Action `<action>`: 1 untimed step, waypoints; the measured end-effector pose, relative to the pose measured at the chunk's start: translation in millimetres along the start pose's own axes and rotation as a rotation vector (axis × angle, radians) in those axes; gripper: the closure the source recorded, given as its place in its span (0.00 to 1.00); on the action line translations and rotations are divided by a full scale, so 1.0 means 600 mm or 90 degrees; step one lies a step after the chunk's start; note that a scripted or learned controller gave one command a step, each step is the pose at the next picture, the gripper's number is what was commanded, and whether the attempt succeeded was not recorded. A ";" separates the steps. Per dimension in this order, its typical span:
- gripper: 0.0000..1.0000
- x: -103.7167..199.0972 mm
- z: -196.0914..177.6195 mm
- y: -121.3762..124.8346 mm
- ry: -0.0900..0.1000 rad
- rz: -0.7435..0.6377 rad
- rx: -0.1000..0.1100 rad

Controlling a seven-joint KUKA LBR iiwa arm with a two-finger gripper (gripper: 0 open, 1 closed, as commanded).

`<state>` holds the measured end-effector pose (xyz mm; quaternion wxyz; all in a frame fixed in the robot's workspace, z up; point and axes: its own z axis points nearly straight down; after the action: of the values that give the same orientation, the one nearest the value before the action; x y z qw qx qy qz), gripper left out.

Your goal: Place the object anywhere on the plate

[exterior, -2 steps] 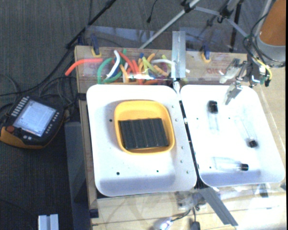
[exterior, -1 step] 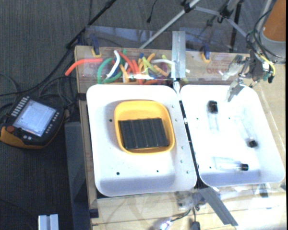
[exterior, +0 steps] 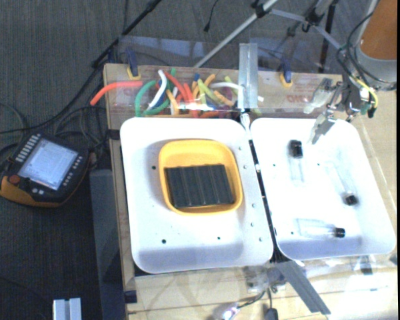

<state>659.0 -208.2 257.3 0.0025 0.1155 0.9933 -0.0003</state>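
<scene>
The yellow plate (exterior: pixel 200 178) lies in the left bin (exterior: pixel 187 245), a dark ridged slab (exterior: pixel 199 186) on it. In the right bin (exterior: pixel 373 232) lie three clear, black-capped objects, perhaps tubes (exterior: pixel 295 149). The gripper (exterior: pixel 323 125) hangs above this bin's far edge.

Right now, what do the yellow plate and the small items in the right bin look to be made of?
The plate looks like glossy moulded plastic, judging by its even yellow rim; its dark ribbed centre looks matte. The small items seem clear plastic or glass with black caps: the white bin shows through them. Too small to be sure.
</scene>
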 end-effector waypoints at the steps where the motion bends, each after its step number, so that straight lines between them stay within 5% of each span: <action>1: 0.00 -0.014 0.029 -0.020 0.000 0.004 -0.001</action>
<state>664.3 -221.6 239.7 0.0024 0.1190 0.9929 0.0003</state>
